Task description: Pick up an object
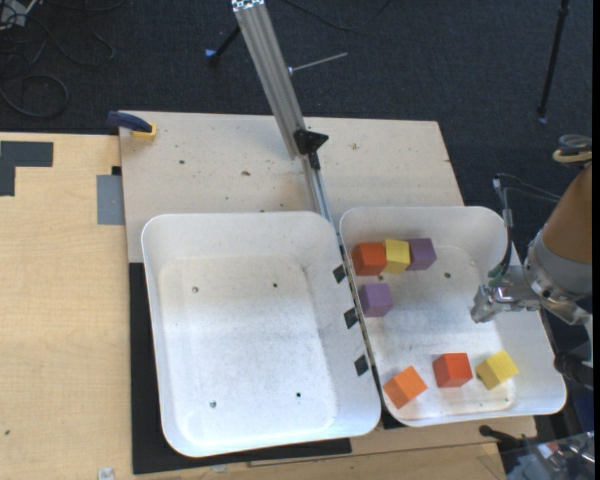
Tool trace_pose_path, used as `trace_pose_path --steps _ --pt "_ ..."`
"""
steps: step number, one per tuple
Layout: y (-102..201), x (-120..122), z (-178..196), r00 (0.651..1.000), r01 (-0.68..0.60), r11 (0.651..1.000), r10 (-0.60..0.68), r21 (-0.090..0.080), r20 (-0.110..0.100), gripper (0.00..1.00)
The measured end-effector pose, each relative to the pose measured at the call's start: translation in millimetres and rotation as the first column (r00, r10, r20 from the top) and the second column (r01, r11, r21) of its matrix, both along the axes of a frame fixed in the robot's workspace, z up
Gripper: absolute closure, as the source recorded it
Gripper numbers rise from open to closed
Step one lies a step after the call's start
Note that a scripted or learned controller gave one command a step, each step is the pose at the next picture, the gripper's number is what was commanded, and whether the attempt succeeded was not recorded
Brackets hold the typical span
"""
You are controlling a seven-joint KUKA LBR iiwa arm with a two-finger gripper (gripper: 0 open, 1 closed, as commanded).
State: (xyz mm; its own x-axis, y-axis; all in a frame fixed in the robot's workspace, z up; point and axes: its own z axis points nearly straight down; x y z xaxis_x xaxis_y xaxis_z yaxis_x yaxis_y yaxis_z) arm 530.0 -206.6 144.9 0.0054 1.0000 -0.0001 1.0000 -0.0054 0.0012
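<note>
Seven small blocks lie in the right bin (485, 218), and none is between the jaws (485, 306), so the pick looks to be at its approach stage. The jaws hang over the bin's right side, near its far-right wall; how far open they stand cannot be told at this size and angle. Nearest to them are a yellow block (497, 369) and a red block (452, 370) toward the front edge, with an orange block (407, 385) further left. Along the back sit a row of three touching blocks: red-orange (369, 258), yellow (397, 254) and purple (421, 253), and a lone purple block (376, 298) lies just in front of them. The next move likely calls for centring over one separated block, probably the front yellow one, then descending squarely. All blocks look like matte, hard-edged cubes; both the right bin and the left bin (180, 243) are smooth white plastic with rounded corners, resting on a pale wooden tabletop (220, 163).
</note>
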Motion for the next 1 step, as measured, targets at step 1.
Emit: trace_pose_path --steps 1 --pt "6.7 2.8 45.3 1.000 -0.007 1.000 0.007 0.000 0.001 1.00"
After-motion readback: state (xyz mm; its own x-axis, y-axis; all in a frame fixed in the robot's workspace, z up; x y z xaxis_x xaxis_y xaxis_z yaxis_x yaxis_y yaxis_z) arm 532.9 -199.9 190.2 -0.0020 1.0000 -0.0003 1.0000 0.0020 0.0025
